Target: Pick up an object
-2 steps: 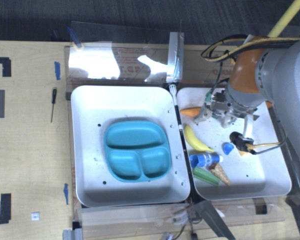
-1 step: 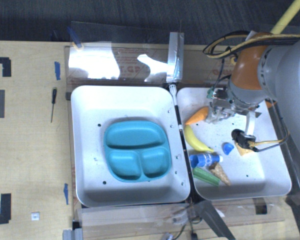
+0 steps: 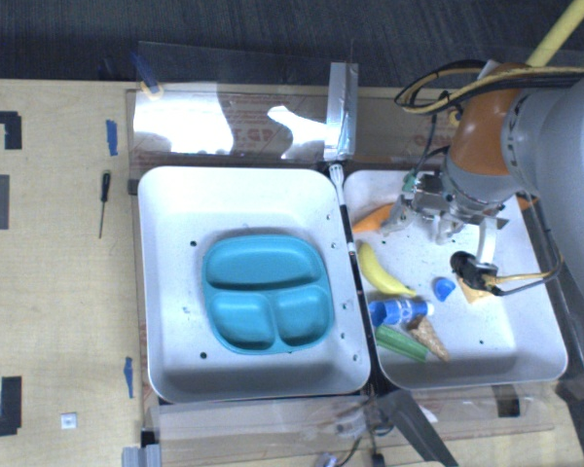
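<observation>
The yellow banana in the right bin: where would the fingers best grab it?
Probably across the middle of the curved yellow banana, coming straight down. It lies flat along the right white bin's left wall, its middle apart from the blue bottle near its lower end.

Bright even overhead light; strong white glare on the clear panel [image 3: 224, 125] behind the bins, soft shadows, slightly grainy picture.
</observation>
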You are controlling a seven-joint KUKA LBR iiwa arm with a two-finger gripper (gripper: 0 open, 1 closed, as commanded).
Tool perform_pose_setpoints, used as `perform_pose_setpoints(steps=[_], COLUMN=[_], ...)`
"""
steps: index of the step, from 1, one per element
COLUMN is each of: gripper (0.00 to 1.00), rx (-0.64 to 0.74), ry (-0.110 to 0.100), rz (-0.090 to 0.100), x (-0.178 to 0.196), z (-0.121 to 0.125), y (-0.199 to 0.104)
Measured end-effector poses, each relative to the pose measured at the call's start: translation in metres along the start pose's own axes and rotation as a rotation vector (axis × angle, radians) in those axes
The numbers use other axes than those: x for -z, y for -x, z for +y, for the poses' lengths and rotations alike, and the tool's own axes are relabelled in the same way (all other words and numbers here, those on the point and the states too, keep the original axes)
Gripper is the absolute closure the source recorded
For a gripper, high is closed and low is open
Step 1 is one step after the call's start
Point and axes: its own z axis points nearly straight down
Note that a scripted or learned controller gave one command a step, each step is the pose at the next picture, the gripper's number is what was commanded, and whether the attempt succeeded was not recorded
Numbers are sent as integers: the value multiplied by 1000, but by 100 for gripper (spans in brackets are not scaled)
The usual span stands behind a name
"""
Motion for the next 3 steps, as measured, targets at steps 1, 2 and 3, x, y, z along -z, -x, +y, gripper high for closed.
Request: perform_pose_setpoints(steps=[1, 2, 3], gripper=[0, 0, 0], rx=[0, -109, 34], ry=[0, -3, 1], rz=[0, -2, -1], x=[0, -12, -12], z=[0, -49, -31], y=[0, 70, 49])
